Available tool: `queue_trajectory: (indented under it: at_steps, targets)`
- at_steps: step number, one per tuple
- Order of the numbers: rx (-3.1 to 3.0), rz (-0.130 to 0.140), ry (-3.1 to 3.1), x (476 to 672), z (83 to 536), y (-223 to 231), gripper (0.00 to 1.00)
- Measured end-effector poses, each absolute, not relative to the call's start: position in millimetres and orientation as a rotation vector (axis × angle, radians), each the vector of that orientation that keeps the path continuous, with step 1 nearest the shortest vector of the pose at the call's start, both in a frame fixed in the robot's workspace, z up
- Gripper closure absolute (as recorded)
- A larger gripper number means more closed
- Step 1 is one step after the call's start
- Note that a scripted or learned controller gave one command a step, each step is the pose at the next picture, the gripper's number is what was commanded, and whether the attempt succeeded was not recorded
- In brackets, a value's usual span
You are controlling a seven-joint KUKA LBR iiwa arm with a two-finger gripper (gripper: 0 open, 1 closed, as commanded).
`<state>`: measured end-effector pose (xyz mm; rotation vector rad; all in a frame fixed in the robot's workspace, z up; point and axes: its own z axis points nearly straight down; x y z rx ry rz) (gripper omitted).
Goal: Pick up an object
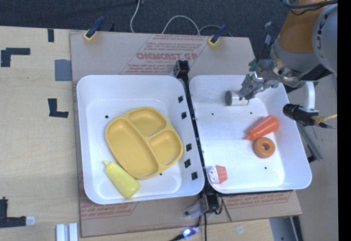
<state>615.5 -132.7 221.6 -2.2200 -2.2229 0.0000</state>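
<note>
Arm: I see the jaws [248, 90] low over the right bin [285, 177], near its far edge.
Jaws: I cannot tell how they stand.
Cylinder: a small grey cylinder [235, 98] lies on its side just beside them.
Right bin: carrot [262, 127] and doughnut [265, 148] toward the right edge; a red-and-white piece [218, 174] at the near left corner.
Left bin: yellow divided plate [143, 141] mid-bin; yellow bottle [122, 178] near the front edge.
Writing: the cardboard [148, 56] on the worktop reads "CHEMCAST" in red.
</note>
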Motion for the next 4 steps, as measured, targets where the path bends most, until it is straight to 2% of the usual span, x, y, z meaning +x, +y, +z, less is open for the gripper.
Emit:
queue_trajectory:
  at_steps: [4]
  targets:
    - [-2.212, 0.000, -2.229, 613.0, 227.9, 90.8, 1.00]
